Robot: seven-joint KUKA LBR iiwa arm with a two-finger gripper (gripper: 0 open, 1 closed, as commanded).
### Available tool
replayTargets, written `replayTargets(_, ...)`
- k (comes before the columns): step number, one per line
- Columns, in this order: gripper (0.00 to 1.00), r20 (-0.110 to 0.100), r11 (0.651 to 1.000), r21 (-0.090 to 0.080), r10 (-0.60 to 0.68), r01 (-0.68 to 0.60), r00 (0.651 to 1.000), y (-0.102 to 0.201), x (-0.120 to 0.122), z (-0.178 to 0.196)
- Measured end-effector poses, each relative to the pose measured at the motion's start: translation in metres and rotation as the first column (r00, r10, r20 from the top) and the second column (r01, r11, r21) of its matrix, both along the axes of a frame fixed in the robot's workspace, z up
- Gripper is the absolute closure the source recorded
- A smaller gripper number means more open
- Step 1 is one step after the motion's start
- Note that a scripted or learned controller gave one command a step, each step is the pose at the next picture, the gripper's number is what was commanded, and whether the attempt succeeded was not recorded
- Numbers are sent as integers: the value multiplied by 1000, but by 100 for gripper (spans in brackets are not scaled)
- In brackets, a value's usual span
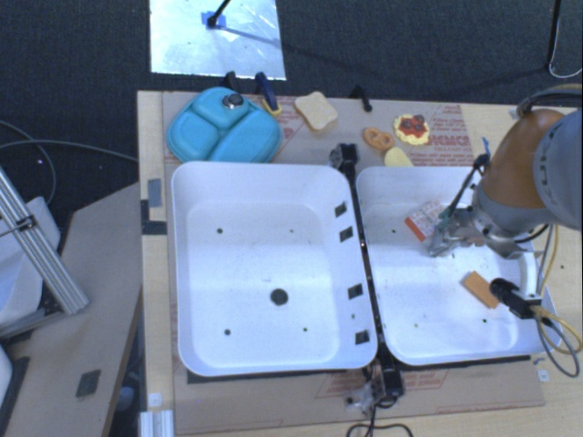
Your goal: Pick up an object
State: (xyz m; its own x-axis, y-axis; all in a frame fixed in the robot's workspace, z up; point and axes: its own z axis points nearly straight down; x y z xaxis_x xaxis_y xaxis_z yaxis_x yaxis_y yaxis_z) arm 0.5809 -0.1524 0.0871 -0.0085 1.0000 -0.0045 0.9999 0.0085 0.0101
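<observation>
In the right bin (401, 335), a small clear packet with red and orange print (423, 220) lies near the middle. An orange block (477, 289) lies nearer the bin's right wall. My gripper (444, 241) is down in this bin, just right of the packet and touching or nearly touching its edge. The grey wrist and the arm's orange band (515, 167) rise up and to the right from it. The left bin (196, 335) holds one small dark round thing (279, 296) on its floor.
Behind the bins lie a blue compartment tray (223, 127), a toy toast slice (316, 110), a pretzel (377, 138), a small pizza (412, 128) and a yellow piece (397, 157). A shiny sheet (216, 24) lies on the floor beyond. Black clips line the divider between the bins.
</observation>
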Motion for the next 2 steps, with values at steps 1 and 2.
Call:
replayTargets(1,100,-1,1000,0,-5,5,1000,-54,50,7)
replayTargets(2,100,4,1000,1,-9,9,1000,-55,-12,2)
